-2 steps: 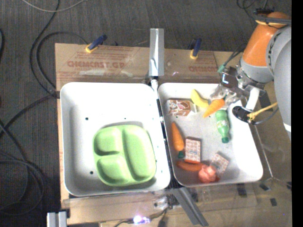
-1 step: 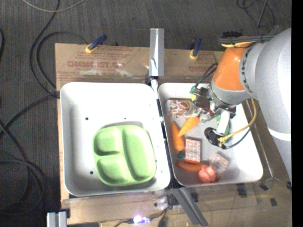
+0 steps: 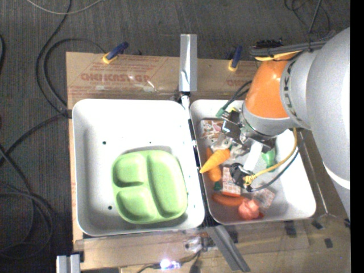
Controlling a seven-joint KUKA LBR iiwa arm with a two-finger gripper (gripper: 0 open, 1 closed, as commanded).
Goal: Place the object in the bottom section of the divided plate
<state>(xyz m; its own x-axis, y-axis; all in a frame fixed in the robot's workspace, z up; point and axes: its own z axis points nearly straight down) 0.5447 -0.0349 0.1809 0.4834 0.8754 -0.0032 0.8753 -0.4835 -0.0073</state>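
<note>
One orange toy carrot (image 3: 215, 160) sits at the right bin's (image 3: 296, 209) left edge, looks light, hard and slick, so I'd pinch mid-body; can't tell the gripper's (image 3: 242, 152) state.

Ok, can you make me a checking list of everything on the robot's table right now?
Surface: two white bins side by side on a brown board.
Job's things: green divided plate in the left bin, nothing in its sections.
Clutter: orange carrot, pink toy, red piece and small packets in the right bin.
End effector: low over the right bin's pile; a hold can't be told.
Cables: yellow wire at the wrist; dark cords on the floor.
Surroundings: blue-and-yellow clamps, grey carpet.
</note>
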